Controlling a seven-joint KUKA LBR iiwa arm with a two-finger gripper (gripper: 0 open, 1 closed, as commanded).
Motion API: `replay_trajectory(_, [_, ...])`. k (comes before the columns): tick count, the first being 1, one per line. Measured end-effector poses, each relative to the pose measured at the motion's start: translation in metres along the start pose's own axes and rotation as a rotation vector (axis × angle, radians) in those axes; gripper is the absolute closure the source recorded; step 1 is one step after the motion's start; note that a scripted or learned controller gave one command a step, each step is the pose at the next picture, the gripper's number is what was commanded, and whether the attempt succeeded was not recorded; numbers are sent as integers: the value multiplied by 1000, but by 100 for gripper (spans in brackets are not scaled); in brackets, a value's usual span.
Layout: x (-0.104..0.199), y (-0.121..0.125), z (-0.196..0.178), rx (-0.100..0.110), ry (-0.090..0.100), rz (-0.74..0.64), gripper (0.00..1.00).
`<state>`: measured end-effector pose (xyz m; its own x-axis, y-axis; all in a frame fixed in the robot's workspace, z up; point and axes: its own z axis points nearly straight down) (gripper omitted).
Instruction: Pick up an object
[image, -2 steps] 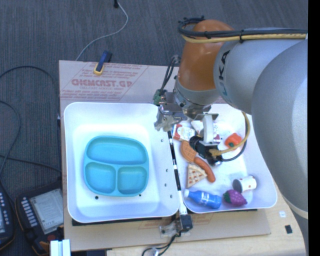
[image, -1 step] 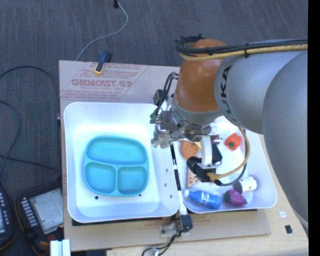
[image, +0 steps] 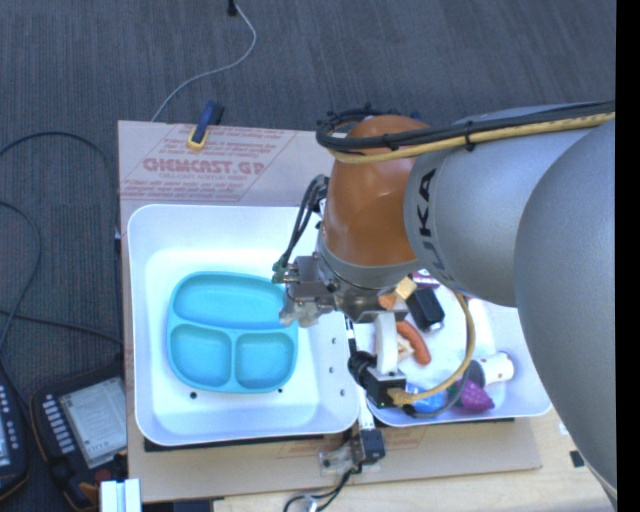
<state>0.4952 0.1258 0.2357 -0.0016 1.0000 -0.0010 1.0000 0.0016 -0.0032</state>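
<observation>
Since any object will do, the nearest candidate is the blue divided plate (image: 235, 335), flat in the left bin (image: 200, 240) at centre-left of the frame, its long side running left to right. The gripper (image: 302, 303) hangs at the plate's right rim, so the plate stretches away to its left. Off to the lower right, in the right bin (image: 525, 395), an orange-red piece (image: 415, 342), a purple lump (image: 478, 398) and a white piece (image: 497, 370) huddle close together, partly tucked under the grey arm (image: 520, 210). Whether the gripper is open or holding anything, I cannot tell, because the wrist blocks it.
</observation>
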Motion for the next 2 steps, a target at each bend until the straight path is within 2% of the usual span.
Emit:
replay_trajectory(1, [45,44,122,-14,1,3,100])
replay_trajectory(2, [107,78,65,-2,1,0,100])
